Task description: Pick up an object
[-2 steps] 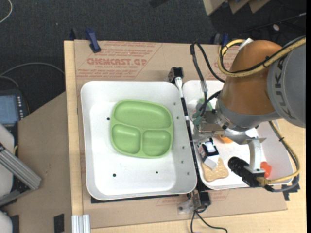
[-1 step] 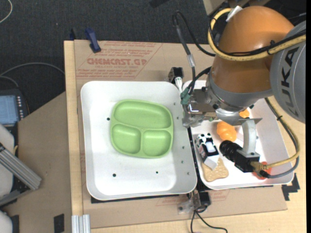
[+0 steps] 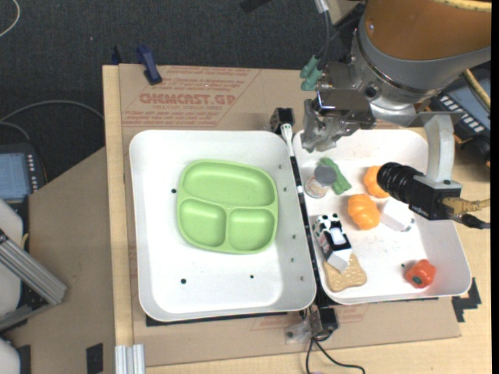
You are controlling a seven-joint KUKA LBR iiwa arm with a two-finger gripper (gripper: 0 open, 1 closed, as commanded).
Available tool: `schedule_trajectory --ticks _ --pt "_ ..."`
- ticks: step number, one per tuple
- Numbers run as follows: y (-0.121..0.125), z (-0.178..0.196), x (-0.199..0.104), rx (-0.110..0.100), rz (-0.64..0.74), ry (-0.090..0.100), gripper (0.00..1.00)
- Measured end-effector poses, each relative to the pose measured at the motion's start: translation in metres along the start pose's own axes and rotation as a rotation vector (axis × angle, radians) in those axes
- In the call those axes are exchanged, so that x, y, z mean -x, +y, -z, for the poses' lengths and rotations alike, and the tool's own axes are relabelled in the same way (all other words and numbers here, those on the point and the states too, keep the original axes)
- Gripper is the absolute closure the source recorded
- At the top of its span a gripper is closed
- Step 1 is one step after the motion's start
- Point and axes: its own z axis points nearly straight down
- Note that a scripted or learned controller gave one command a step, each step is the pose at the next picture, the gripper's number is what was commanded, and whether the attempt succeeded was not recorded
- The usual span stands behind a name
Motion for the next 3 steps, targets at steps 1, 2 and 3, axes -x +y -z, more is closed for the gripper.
schedule_trajectory --ticks 1,2,3 --pt "-0.005 -0.108 0.047 -0.031 -0.012 -0.01 1.0" --pt "0.0 -0.108 -0.051 -0.018 0.004 -0.004 1.0" --pt "-0.008 -0.244 0.032 -0.036 -0.016 -0.012 1.0"
